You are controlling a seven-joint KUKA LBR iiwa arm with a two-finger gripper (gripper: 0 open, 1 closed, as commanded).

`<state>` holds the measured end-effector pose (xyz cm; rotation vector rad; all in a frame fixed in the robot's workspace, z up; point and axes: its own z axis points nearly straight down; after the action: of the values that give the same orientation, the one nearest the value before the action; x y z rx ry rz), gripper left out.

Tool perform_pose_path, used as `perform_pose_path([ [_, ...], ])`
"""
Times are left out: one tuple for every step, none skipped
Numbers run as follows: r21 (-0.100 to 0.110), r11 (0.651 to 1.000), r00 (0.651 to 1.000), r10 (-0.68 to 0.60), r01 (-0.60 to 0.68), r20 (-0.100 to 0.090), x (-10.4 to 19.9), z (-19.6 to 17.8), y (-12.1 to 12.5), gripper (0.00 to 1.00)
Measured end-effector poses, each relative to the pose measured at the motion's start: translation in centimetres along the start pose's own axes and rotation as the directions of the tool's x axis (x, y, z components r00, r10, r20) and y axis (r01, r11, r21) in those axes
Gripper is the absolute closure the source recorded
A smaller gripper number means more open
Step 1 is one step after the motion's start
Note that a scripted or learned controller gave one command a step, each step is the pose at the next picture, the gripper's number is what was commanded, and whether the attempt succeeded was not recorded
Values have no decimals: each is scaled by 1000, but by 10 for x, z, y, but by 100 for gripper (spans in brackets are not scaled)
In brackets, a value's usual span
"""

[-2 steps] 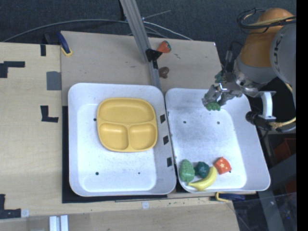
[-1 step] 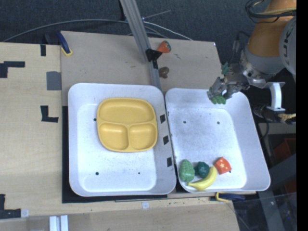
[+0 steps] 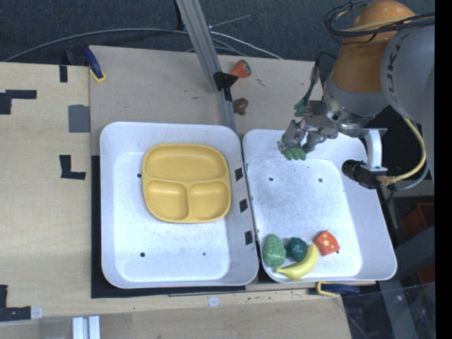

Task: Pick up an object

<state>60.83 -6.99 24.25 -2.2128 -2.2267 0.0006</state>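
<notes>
Camera view: hand [image 3: 296,145] apparently grips green object [image 3: 296,152].

Arm over the right bin, small green object at its gripper.
The gripper [image 3: 295,147] holds a green object [image 3: 296,152] above the right bin's [image 3: 367,210] far edge; a yellow plate [image 3: 187,182] lies in the left bin [image 3: 116,210].

Arm [image 3: 381,55] in from right, gripper [image 3: 293,147] low, pinching a small green thing [image 3: 296,152].
</notes>
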Motion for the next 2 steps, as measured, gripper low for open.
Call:
perform_pose_path([
  [1, 1000, 1000, 0, 0, -1, 48, -6, -19, 100],
  [3, 1000, 1000, 0, 0, 0, 94, 9, -38, 100],
])
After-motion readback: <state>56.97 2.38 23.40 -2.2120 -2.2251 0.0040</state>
